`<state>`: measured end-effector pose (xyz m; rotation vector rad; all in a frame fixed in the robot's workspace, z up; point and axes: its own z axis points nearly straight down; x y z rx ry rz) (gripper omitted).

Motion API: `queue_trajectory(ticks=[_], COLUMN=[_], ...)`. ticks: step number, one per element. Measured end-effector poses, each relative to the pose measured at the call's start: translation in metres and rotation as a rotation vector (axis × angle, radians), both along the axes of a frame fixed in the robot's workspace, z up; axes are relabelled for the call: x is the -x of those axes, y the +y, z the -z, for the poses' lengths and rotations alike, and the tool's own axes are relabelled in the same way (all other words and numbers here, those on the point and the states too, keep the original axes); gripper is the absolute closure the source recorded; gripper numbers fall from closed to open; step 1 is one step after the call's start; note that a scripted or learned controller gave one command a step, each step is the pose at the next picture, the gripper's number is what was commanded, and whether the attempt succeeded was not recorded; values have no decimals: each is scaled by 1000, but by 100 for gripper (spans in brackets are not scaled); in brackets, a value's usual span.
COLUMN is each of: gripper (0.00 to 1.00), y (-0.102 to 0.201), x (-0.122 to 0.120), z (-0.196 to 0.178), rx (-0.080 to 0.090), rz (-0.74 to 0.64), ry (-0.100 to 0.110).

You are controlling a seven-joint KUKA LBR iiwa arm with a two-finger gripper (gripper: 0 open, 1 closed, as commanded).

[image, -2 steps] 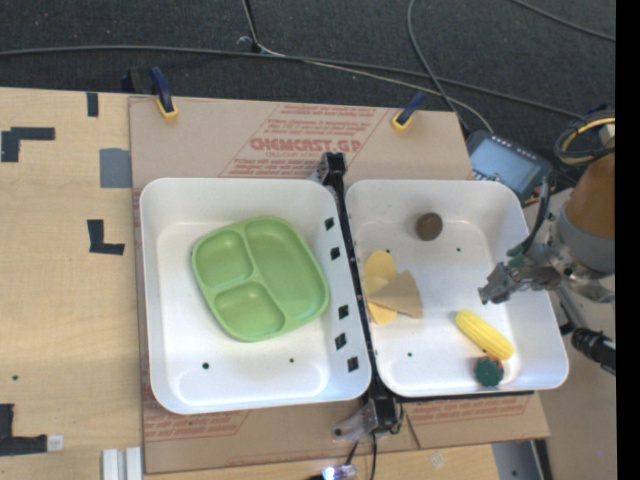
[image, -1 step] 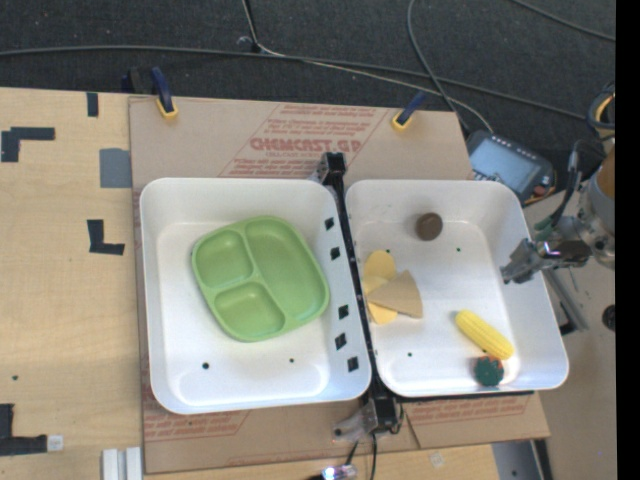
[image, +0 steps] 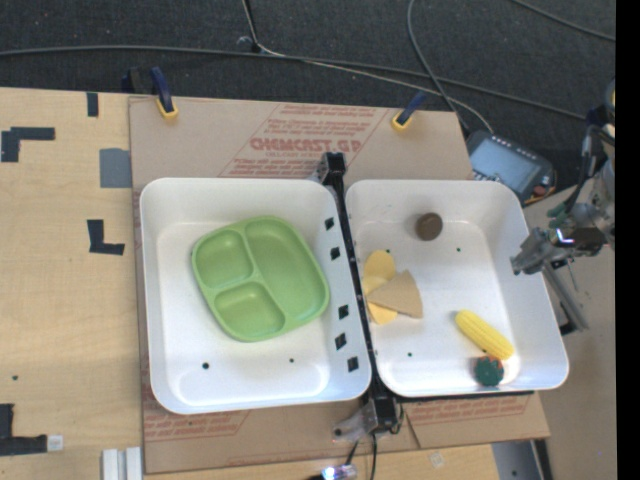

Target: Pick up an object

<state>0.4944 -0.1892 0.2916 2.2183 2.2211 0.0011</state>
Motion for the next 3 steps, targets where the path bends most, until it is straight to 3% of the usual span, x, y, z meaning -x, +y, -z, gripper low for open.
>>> queue_trajectory(ticks=[3], gripper=[100], y=[148], x=[-46], z=[25], rx=[-2], rz=[-4], ry=[4])
